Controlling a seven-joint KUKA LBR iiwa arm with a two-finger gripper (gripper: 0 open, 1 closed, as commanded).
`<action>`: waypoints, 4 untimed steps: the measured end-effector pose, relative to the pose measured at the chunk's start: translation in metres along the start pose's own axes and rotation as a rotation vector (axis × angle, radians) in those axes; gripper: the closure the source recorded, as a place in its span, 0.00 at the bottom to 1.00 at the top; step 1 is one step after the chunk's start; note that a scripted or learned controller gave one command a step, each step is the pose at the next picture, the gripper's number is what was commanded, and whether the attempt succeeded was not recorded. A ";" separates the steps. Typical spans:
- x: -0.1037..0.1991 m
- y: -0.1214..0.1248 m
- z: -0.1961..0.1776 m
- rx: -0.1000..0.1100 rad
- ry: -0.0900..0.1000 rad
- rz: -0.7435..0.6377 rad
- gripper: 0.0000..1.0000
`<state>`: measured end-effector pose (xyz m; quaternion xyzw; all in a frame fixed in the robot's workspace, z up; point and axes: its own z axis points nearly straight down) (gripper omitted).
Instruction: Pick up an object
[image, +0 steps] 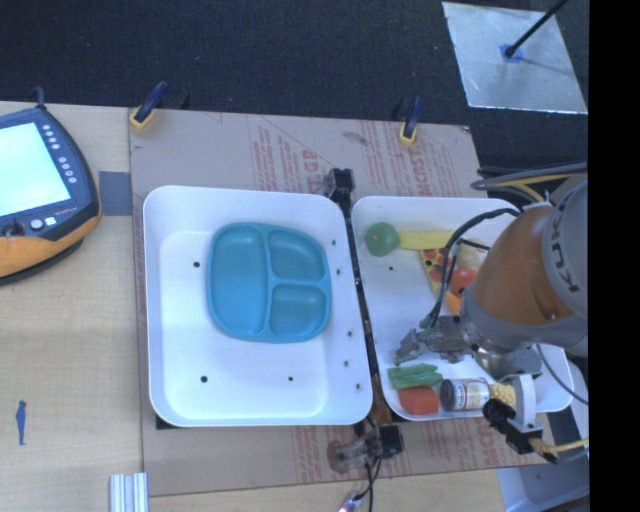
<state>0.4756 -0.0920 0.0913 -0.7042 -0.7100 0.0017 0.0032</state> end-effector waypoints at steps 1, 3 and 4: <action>-0.005 0.000 0.000 -0.002 -0.001 0.000 0.00; -0.021 0.099 -0.001 -0.004 -0.001 0.003 0.00; -0.026 0.084 -0.001 -0.002 0.000 0.006 0.00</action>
